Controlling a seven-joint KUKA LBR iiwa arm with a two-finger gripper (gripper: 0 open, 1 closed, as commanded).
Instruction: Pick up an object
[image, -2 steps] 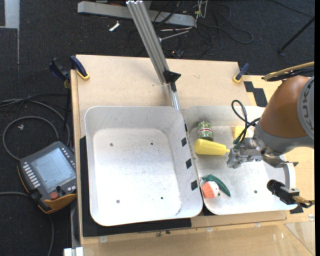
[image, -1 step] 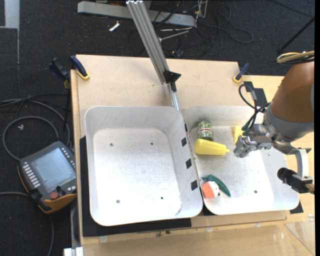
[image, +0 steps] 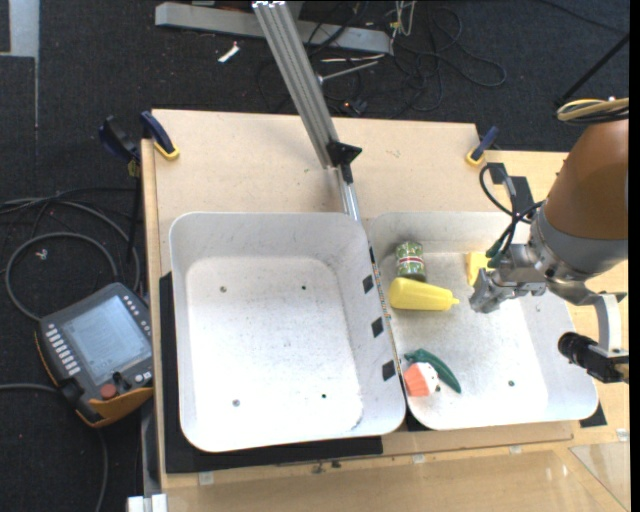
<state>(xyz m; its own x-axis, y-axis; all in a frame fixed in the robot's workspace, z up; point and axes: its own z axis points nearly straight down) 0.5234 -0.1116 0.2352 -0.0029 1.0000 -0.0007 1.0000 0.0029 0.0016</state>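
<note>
Yellow toy (image: 422, 295) lies in the right bin (image: 520, 405), near that bin's left wall and toward the table's (image: 260, 165) far edge. Just beyond it stands a small green jar (image: 409, 259). An orange-and-green toy (image: 428, 374) lies nearer the bin's front edge. The jaws (image: 484, 296) hang just right of the yellow toy; whether they are wide or narrow cannot be told.
</note>
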